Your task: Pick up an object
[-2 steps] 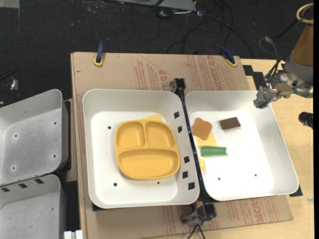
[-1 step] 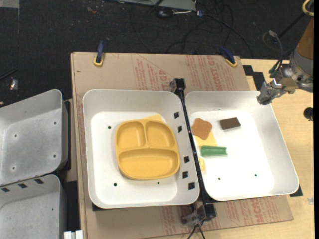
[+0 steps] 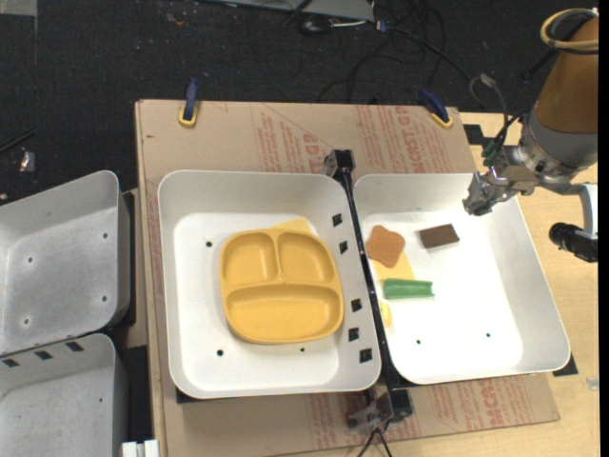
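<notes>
The right bin (image 3: 533,298) holds a dark brown block (image 3: 439,237), a round tan-orange piece (image 3: 385,245), a green bar (image 3: 408,289) and a pale yellow flat piece (image 3: 400,268) under the bar. My gripper (image 3: 481,198) hangs over the bin's far right corner, just right of and beyond the brown block. Nothing shows between its fingers. The grey arm with its orange band (image 3: 569,74) comes in from the upper right.
The left bin (image 3: 186,255) carries a yellow divided tray (image 3: 282,286) on a pale yellow sheet. A black divider (image 3: 360,274) runs between the bins. Two empty white bins lie off the bench at left (image 3: 57,255). Cables trail across the dark floor behind.
</notes>
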`<state>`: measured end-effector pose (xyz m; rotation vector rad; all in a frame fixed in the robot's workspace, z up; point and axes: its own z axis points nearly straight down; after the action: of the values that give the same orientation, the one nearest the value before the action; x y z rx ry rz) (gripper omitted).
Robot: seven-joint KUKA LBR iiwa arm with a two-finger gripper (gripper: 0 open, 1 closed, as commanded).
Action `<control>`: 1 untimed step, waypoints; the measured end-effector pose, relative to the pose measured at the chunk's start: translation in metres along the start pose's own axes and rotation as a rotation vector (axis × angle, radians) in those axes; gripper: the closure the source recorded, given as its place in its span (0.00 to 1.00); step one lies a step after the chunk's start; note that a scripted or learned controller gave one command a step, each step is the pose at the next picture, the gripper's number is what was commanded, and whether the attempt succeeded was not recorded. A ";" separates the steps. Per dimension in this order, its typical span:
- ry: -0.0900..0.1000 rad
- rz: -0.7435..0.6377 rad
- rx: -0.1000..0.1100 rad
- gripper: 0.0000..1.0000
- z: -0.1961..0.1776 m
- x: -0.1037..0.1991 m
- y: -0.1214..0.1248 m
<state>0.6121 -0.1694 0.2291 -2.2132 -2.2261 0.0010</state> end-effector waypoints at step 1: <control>0.000 -0.001 -0.002 1.00 -0.010 0.053 -0.020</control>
<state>0.5923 -0.1168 0.2393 -2.2128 -2.2281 -0.0014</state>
